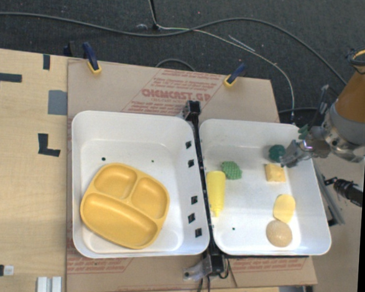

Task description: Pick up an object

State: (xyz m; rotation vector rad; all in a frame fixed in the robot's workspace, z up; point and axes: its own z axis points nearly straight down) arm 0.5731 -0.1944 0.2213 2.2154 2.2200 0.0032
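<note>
The right bin point(300, 247) holds several small items: a yellow cylinder point(215, 191), a green textured piece point(232, 170), a yellow block point(275, 173), a pale yellow oval point(284, 207), a tan ball point(279, 233) and a dark teal piece point(275, 152). My gripper point(292, 155) reaches in from the right at the bin's far right side. It sits right beside the dark teal piece and just above the yellow block. Whether it touches either one is unclear.
In the left bin point(84, 129) lies a yellow divided plate point(125, 204). A black divider point(196, 174) runs between the bins. Two clamps point(92, 60) point(234, 74) pin the cardboard at the back. Cables trail over the dark floor behind.
</note>
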